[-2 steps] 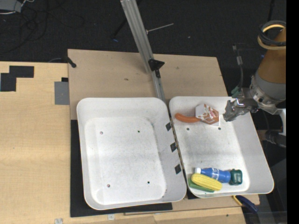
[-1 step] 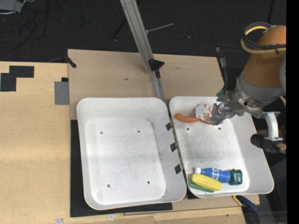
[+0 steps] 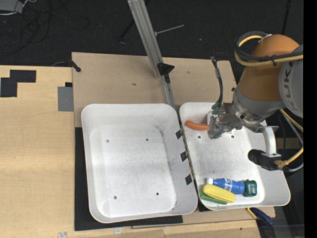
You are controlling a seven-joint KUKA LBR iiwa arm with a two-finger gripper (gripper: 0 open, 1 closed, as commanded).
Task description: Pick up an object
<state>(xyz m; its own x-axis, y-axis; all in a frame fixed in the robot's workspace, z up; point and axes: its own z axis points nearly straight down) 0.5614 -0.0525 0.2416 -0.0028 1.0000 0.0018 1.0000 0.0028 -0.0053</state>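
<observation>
1. Nearest the lens, the left bin (image 3: pixel 130 162) is the largest item: a shallow white plastic tray with rounded corners, a faintly speckled floor and a few small dark dots.
2. Right bin (image 3: pixel 277 192), of the same white plastic and rounded form, sits just beside the left bin; small black clips mark the seam where the two rims meet.
3. Bench (image 3: pixel 34 148) is pale wood-grain board with dark cut-outs at the upper left; a ribbed grey metal rail (image 3: pixel 144 31) slants up from between the bins.
4. Arm (image 3: pixel 270 71) reaches in from the right, with a smooth, rounded orange band above a grey wrist and black and yellow cables looped alongside it.
5. Gripper (image 3: pixel 214 132) is a grey metal assembly low over the far left part of the right bin. Whether it is spread or pressed together I cannot tell.
6. Corn cob (image 3: pixel 219 194), yellow with a bumpy kernel texture and green husk, lies at the near edge of the right bin, well apart from the gripper.
7. Blue bottle (image 3: pixel 233 185), cylindrical with a white cap, lies touching the corn on its far side.
8. Orange carrot-like piece (image 3: pixel 196 125), smooth and tapered, lies just left of the gripper.
9. Green block (image 3: pixel 250 188), small and dark, rests at the bottle's right end.
</observation>
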